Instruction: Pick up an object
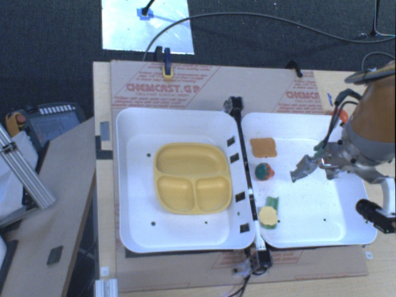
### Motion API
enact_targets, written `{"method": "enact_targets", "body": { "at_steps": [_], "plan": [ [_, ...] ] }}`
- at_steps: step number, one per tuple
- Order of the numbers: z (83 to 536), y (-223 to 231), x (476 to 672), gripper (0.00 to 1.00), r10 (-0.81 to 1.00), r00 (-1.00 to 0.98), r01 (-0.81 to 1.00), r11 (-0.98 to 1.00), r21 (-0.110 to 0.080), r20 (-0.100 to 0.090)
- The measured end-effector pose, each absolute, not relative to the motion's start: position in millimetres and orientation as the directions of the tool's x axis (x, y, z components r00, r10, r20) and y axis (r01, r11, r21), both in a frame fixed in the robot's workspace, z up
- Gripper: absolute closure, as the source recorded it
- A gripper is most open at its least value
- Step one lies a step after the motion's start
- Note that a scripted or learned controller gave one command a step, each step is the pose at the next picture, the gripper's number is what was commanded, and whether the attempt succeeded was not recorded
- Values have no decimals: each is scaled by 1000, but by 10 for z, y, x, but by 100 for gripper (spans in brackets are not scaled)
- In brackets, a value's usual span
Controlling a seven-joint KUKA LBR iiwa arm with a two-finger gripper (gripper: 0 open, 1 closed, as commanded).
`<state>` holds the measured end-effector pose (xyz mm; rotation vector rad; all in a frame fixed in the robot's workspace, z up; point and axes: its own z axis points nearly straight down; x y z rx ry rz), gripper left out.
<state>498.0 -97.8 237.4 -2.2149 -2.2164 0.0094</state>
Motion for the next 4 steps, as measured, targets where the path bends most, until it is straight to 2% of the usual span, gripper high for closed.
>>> {"method": "enact_targets", "body": {
  "at_steps": [1, 2, 4],
  "plan": [
    [2427, -977, 5003, 0, 1000, -3, 1000, 3, 2, 0],
    [1861, -1003, 4916, 0, 1000, -1, 1000, 1, -3, 1],
    [914, -992, 4880, 0, 1000, -1, 1000, 1, -3, 1]
  ]
}}
